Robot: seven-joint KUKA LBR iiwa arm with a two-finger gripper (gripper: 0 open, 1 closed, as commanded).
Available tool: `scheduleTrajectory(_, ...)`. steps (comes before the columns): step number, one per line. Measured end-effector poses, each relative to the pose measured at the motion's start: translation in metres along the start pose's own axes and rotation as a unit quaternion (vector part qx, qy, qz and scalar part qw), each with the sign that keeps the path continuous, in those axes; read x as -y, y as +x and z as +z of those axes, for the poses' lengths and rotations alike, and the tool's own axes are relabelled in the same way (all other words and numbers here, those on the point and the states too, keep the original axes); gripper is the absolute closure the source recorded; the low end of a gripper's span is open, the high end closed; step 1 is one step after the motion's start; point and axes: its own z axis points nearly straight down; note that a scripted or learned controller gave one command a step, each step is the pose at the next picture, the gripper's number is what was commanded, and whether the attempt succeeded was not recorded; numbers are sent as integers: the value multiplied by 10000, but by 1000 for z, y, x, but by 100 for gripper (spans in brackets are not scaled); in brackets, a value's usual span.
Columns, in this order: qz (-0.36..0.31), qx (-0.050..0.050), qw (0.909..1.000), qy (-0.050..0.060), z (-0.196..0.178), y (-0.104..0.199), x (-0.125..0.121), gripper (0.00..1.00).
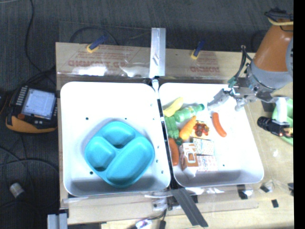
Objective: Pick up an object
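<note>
The right bin (248, 147) holds toy food bunched toward its left side: a yellow banana (172, 106), a green bottle (187, 112), an orange carrot (187, 127), a red sausage (218, 124) and a printed white carton (202, 155). My gripper (229, 102) hangs over the far right part of this bin, just beyond the red sausage. Its fingers are spread open and nothing is between them. The grey and orange arm (271, 56) comes in from the upper right.
The left bin (76, 99) holds a blue divided plate (119, 151). A green piece (170, 128) and an orange stick (172, 151) lie along the right bin's left wall. Small items sit on the bench at the right (279, 123).
</note>
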Motion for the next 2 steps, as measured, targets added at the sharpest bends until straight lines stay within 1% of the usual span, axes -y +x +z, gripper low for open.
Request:
scheduleTrajectory(1, 1341, -6, 9910, 2, 133, -4, -8, 0)
scheduleTrajectory(2, 1368, -19, 9906, 26, 127, -3, -8, 100)
